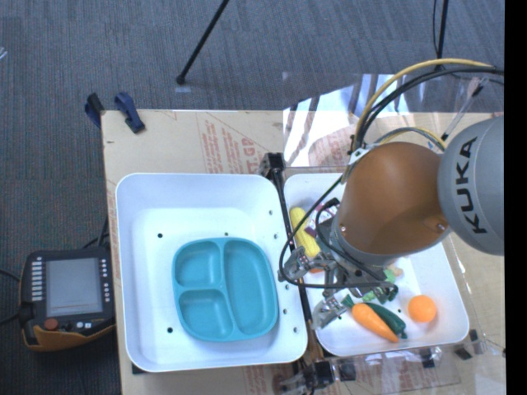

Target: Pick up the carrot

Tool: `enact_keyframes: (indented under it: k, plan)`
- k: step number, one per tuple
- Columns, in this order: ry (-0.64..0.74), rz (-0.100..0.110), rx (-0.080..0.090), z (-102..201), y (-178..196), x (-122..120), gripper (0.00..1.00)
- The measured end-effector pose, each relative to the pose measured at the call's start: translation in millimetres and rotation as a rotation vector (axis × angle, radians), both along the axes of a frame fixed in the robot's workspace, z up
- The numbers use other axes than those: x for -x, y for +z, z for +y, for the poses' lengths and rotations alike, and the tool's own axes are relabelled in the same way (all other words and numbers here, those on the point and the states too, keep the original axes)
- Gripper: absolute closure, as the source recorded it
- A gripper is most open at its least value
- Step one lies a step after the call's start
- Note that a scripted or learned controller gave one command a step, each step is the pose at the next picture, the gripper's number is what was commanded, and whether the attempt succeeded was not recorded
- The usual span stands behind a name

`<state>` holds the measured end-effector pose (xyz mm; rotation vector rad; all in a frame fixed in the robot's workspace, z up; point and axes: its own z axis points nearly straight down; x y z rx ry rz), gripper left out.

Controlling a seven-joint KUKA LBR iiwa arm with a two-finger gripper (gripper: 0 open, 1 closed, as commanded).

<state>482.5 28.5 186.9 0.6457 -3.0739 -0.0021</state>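
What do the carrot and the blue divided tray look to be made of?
Carrot: probably moulded plastic, a toy; its orange is uniform and smooth, with a faint sheen, and a solid dark green top. Blue divided tray: likely hard plastic, semi-matte; one even teal colour, rounded moulded compartment walls, soft highlights. Neither can be confirmed by look alone.

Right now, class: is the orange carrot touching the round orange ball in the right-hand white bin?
Apart. The camera view shows bare white bin floor between the carrot and the ball.
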Motion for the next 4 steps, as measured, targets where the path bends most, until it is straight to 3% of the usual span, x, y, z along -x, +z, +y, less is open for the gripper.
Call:
enact_keyframes:
  k: [1, 2, 3, 4]
  plan:
    - [-0.257, 0.0, 0.0, -45.0, -0.3, -58.0, 0.0]
    - [-0.361, 0.002, 0.001, -134.2, -23.1, 3.0, 0.0]
    - [0.059, 0.007, -0.003, -115.5, -102.5, -0.6, 0.0]
    - [-0.085, 0.002, -0.001, -108.1, -100.6, -5.9, 0.0]
